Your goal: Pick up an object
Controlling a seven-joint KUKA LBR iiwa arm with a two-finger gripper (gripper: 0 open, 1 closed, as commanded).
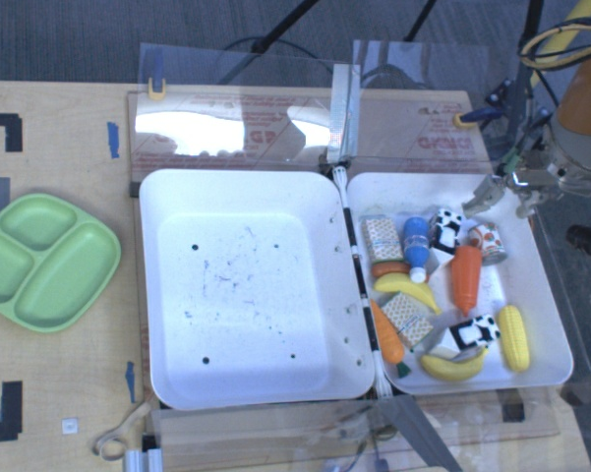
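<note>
Camera view: looked down at a slant on the desk (59, 126), which bore two white bins side by side.
Tool: the tool (506, 193) hung over the far right corner of the right bin (556, 347), the arm entering from the right. It appeared to have two metal fingers spread apart with nothing between them, though at this size that was hard to be sure of.
Objects: the toys lay crowded in the right bin, all nearer the camera than the tool and to its left.
Closest to tool: a black-and-white toy (448, 229) and a small red-and-white piece (484, 240) lay just below the tool.
Further from tool: an orange carrot (464, 275), a blue bottle (416, 239), a corn cob (513, 336) and a banana (452, 366) lay further towards the near edge.
Left bin: the left bin (167, 205) stood well apart from the tool.
Step in hand: probably the approach, with no object lifted yet.
Doing it well: choose an object with free space on two sides, such as the carrot or corn cob, set the fingers across its narrow width, and descend straight to avoid nudging neighbours.
</note>
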